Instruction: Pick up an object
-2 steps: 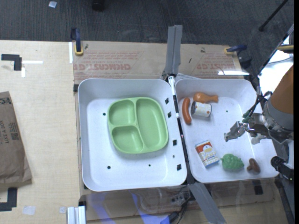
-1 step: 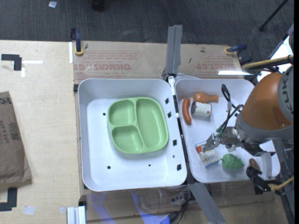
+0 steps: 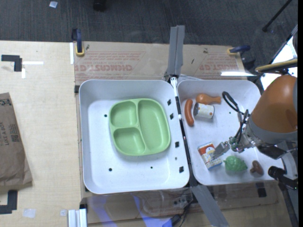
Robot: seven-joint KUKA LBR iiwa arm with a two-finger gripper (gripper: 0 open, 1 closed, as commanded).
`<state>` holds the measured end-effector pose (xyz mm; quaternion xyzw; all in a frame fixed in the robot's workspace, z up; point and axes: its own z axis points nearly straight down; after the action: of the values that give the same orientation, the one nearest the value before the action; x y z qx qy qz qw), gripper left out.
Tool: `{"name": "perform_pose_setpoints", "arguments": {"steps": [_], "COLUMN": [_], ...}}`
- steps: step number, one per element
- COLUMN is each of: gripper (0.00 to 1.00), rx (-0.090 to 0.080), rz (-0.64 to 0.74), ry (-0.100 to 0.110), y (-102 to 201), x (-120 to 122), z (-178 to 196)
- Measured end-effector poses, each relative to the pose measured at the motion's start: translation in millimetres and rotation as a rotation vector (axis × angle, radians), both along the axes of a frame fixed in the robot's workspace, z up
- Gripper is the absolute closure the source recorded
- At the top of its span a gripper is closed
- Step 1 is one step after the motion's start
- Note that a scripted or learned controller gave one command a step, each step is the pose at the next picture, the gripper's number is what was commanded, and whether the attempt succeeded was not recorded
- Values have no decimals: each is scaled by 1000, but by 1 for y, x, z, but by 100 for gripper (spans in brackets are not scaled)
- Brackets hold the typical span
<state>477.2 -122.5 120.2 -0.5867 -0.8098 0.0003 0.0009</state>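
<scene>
- Two shallow white bins are set side by side on a light wooden bench: a left bin point(image 3: 90, 141) and a right bin point(image 3: 213, 85).
- Left bin: one green divided plate point(image 3: 140, 126) with three compartments is held, lying flat near the bin's middle.
- Right bin, far part: an orange-red sausage-shaped item point(image 3: 189, 112) is laid lengthwise near the left wall; just to its right a small white cylinder point(image 3: 204, 111) lies on its side, and an orange-brown drumstick-shaped item point(image 3: 209, 99) rests just beyond it.
- Right bin, near part: a small white and red carton point(image 3: 210, 155) lies flat; a green leafy item point(image 3: 235, 164) is placed to its right, and a small brown item point(image 3: 256, 168) is found further right, close to the near right corner.
- A black cable loop point(image 3: 230, 101) is seen above the right bin's far right area.
- Arm point(image 3: 279, 105): entered from the right, its orange band is visible over the right bin's right edge.
- Gripper point(image 3: 222, 150): positioned low over the near part of the right bin, its tip at the right edge of the carton and just left of and beyond the green leafy item. Whether its jaws are apart or together cannot be told, and nothing is seen gripped.
- Bench extras: a brown paper bag point(image 3: 12, 141) lies at the far left, and a strip of printed cardboard point(image 3: 118, 63) is laid beyond the bins.
</scene>
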Motion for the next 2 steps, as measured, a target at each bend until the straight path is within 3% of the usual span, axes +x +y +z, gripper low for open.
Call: {"name": "perform_pose_setpoints", "arguments": {"steps": [1,2], "gripper": [0,0], "rx": [-2,0], "rz": [106,4], "ry": [-6,-6], "y": [19,17], "x": [27,47], "z": [-25,-25]}}
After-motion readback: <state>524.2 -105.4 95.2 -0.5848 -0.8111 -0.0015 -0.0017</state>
